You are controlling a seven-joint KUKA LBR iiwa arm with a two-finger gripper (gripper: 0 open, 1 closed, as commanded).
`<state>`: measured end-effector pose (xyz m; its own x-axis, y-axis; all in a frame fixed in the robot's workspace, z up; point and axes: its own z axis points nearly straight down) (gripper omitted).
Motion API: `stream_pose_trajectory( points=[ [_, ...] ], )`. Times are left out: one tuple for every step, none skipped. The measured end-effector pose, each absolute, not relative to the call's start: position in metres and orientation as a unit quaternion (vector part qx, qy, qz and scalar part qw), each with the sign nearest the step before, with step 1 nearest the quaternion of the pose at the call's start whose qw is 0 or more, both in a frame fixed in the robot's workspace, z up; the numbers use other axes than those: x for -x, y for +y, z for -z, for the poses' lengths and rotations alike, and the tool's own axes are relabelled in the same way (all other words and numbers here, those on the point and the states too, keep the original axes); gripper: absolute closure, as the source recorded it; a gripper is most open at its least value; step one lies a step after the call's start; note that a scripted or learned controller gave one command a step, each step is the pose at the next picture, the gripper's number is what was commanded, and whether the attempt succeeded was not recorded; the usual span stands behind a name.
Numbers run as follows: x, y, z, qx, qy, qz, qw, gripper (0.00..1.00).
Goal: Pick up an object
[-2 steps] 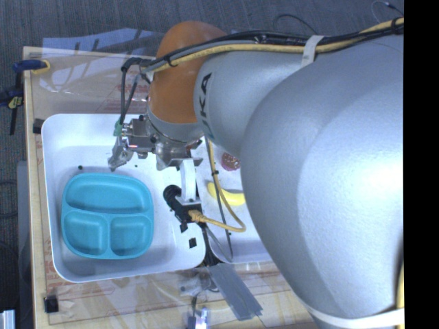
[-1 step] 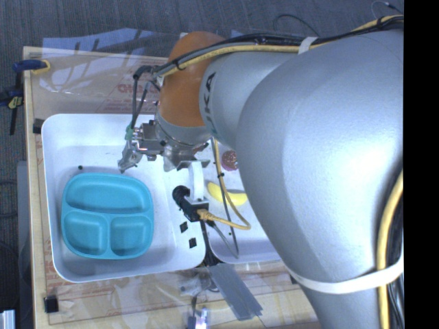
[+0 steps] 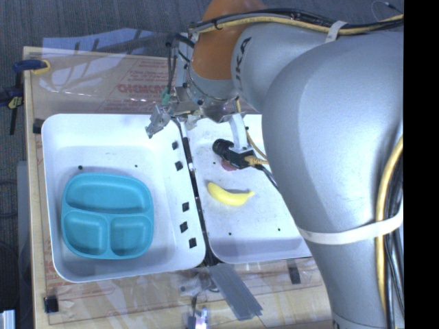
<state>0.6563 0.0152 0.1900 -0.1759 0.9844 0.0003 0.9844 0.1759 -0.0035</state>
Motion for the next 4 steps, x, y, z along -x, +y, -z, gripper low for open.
stream_pose_trajectory(
  points=[
    [-0.614,0.085,-0.19,0.638,-0.77,-0.0024,0.002,0.0],
    [-0.568,0.168,-0.09,0.667,-0.745,-0.0029,0.002,0.0],
    [-0.568,0.168,-0.098,0.666,-0.746,-0.0049,0.003,1.0],
    [-0.592,0.084,-0.191,0.63,-0.777,-0.0018,0.001,1.0]
  ],
)
